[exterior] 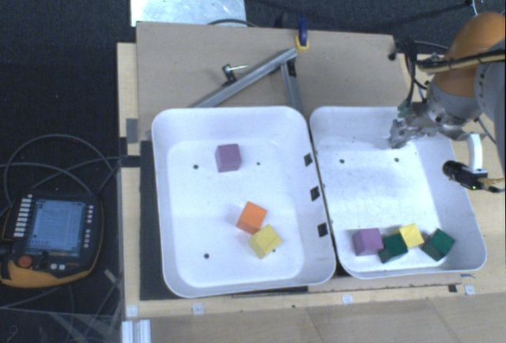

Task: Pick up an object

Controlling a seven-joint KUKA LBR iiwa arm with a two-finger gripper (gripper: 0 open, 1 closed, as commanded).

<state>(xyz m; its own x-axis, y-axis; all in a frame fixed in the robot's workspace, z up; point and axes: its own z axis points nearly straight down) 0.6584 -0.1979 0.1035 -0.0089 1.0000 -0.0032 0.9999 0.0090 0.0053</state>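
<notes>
Found at the far end of the right bin, near its back wall: the hand, too small and blurred to tell how far open, and with nothing visibly in it. Well apart from every candidate. Closest choices huddled along the near wall of that bin — a purple block, a dark green block, a yellow block and a second green block, the middle ones touching or nearly so. Likely trouble there: coming down on a seam between neighbours, wedging two at once or shoving the row against the wall instead of closing round one; also a risk of striking the bin's sloped rim so close to the edge. Safer-looking but farther off in the left bin: a lone purple block, standing free, and an orange block just beside another yellow block — again crowded. Closing here, where the bin floor looks bare, would probably catch nothing.
</notes>
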